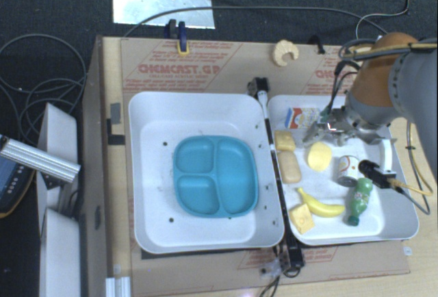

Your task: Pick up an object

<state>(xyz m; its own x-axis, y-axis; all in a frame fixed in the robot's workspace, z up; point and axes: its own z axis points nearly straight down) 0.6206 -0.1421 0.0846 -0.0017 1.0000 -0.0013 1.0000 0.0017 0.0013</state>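
Cardboard-topped bench (205,66), 2 glossy white bins; tool (330,128) (finger state unclear) above round yellow lemon (319,157).

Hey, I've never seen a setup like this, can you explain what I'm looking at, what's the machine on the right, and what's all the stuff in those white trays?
One camera looks down at a slant on a bench. The grey arm with an orange band, reaching in from the right, is a robot; its gripper hangs over the right bin. That bin holds toy food: a banana, a green bottle, a yellow round piece and some pale blocks. The left bin holds a blue divided plate. I can't tell whether anything is held.
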